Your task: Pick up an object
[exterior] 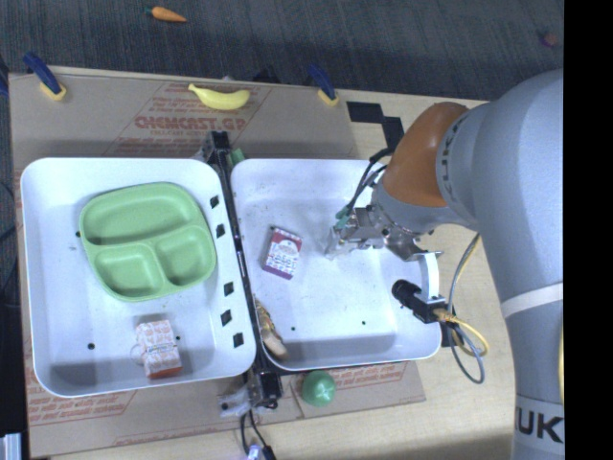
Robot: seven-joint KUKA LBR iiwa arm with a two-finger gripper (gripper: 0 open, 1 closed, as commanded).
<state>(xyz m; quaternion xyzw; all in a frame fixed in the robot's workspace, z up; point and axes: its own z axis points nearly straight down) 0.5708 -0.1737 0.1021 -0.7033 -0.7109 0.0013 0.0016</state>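
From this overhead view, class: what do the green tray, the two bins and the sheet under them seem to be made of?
Green tray: probably moulded plastic, matt, with rounded compartments. Bins: probably thin white plastic, smooth and faintly glossy, with rolled rims. Sheet: cardboard, brown, matt, with red print.

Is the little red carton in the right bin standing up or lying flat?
Lying flat: the red carton shows its broad printed face upward on the right bin's floor.

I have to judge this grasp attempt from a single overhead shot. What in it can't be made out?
- Gripper, camera view: the wrist covers it, so its finger state is unreadable.
- Small red-and-white packet in the right bin: print too small to read.
- Carton in the left bin: label blurred.
- Tan object by the bins' divider: partly hidden, identity unclear.
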